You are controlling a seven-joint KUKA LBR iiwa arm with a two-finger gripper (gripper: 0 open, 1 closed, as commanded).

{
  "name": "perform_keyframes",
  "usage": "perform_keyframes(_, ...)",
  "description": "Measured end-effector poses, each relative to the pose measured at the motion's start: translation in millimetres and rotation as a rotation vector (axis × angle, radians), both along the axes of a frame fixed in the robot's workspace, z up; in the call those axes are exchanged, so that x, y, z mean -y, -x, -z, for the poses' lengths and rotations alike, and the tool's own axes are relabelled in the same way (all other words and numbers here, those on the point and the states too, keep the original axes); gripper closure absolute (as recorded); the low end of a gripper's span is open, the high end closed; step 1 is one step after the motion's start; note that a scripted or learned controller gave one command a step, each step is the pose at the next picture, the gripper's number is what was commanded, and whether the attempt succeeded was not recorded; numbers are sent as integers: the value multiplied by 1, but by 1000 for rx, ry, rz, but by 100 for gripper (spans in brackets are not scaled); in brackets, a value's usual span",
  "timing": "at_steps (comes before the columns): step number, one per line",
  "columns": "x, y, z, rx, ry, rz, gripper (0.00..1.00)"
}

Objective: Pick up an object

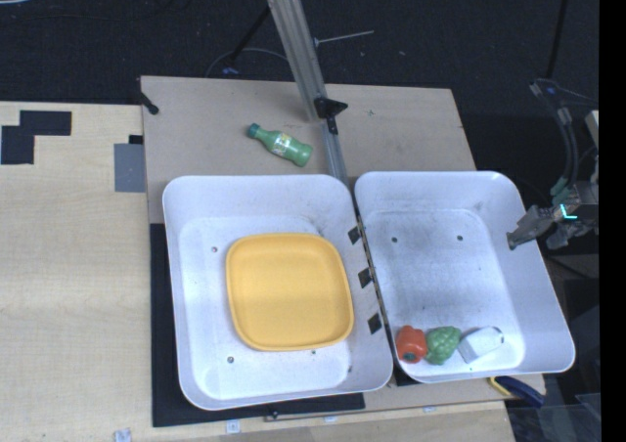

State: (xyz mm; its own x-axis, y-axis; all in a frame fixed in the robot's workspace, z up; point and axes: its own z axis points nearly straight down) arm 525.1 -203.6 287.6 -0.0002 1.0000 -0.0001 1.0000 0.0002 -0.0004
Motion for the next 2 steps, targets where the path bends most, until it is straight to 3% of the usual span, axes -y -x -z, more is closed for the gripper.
perform_keyframes(1,0,0,0,0,0,0,0)
perform_keyframes(2,-3,-5,62,-5,-2,-1,0)
